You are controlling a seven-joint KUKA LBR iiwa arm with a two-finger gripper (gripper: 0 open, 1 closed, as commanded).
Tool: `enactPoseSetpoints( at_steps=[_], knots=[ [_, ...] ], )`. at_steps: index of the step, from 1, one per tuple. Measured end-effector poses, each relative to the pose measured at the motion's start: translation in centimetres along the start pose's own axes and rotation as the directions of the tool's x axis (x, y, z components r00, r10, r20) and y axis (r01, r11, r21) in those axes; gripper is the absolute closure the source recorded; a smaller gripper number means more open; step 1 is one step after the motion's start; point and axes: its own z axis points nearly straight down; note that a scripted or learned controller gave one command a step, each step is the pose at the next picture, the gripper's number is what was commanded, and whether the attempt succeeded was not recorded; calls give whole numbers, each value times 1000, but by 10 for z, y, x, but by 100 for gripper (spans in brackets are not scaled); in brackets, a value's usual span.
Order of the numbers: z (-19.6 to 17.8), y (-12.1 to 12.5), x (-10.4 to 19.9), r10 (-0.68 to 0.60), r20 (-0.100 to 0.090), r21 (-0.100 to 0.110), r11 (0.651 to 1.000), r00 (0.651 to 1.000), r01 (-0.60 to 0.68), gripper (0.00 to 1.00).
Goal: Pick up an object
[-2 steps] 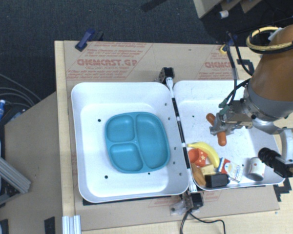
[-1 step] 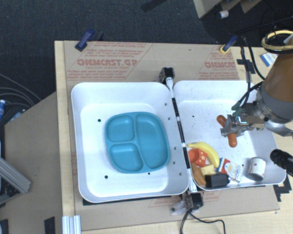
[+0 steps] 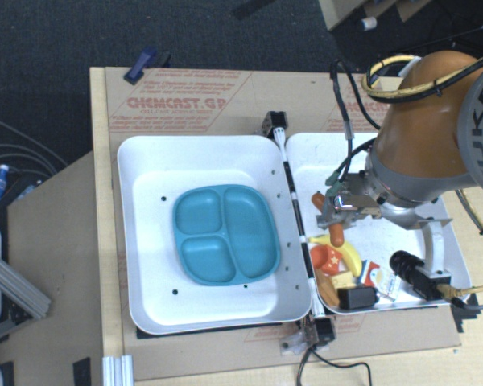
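Camera view: the grey two-finger gripper (open or closed, I cannot tell) hangs just above the small orange sausage-shaped toy.

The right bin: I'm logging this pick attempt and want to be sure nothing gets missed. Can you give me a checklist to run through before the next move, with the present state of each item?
1. Hand is over the right bin, above the toys: ok.
2. Something to pick lies close below: an orange piece sits just under the hand: ok.
3. Hand open or shut: cannot tell, the wrist hides it.
4. Anything already held: cannot tell.
5. Toys are crowded in the bin's near corner, a red and yellow piece against a black block: not ok for a clean single grasp.
6. Blue tray lies flat in the left bin, apart from the hand: ok.
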Motion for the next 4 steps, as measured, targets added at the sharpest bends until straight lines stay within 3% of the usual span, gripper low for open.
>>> enactPoseSetpoints(
  at_steps=[1, 2, 3, 4],
  knots=[
    [-29, 0, 50, -1, 1, -3, 1000, 1000, 1, 100],
    [-23, 0, -21, 1, 1, 0, 1000, 1000, -1, 100],
    [-18, 0, -3, 0, 0, 0, 1000, 1000, 0, 100],
    [-37, 0, 66, -1, 1, -4, 1000, 1000, 1, 100]
  ],
)
